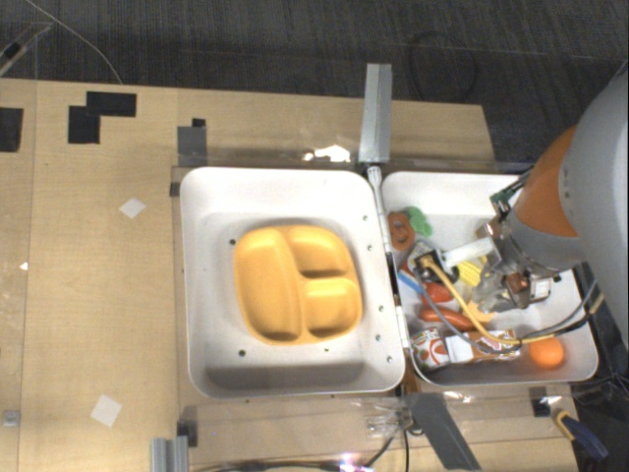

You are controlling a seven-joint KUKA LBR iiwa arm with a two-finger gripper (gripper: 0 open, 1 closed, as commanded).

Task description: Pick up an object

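A: Right-hand bin, contents: a heap of small items. Green piece at the back, orange ball at the front corner, yellow stick across the middle.

B: Gripper?

A: Low over the heap's centre; grip state cannot be told from this slant.

B: Handling advice?

A: Choose one item lying apart, likely the ball; descend straight, close squarely, lift slowly.

B: Left bin?

A: One yellow divided tray.
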